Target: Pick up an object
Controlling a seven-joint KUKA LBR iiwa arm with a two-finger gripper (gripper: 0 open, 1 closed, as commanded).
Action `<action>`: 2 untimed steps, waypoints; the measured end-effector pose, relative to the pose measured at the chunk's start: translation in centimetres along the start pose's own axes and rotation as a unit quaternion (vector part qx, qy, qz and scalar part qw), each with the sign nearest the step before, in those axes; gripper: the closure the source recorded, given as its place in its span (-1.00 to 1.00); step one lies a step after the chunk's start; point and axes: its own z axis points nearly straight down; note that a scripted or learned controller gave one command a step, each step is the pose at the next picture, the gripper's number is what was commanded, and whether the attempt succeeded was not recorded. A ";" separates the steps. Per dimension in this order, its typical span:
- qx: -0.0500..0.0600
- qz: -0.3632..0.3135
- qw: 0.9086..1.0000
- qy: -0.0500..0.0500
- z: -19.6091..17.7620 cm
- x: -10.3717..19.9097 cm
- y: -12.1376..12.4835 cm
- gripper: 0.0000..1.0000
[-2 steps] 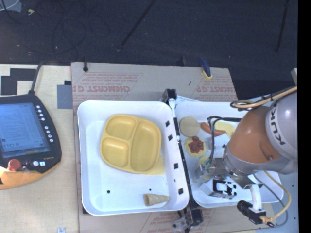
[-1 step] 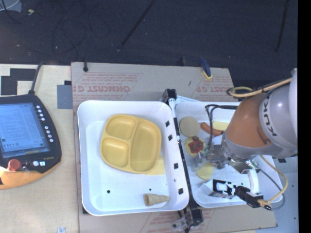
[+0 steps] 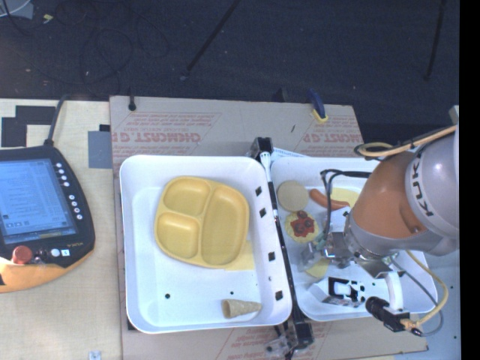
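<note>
One gripper (image 3: 324, 255) hangs low in the right bin (image 3: 427, 306), and I cannot tell how it is set. At its 11 o'clock sits a small pizza (image 3: 301, 225), with a pale disc (image 3: 292, 196) and an orange carrot (image 3: 321, 198) further up. Over at 9 o'clock, the left bin (image 3: 142, 276) holds a yellow divided plate (image 3: 202, 220) and a cone-shaped wedge (image 3: 240, 307).
</note>
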 end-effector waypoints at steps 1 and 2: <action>0.000 -0.003 1.000 0.001 -10.4 3.5 -2.2 -1.00; 0.006 0.001 1.000 0.001 -2.9 -0.5 -2.4 -1.00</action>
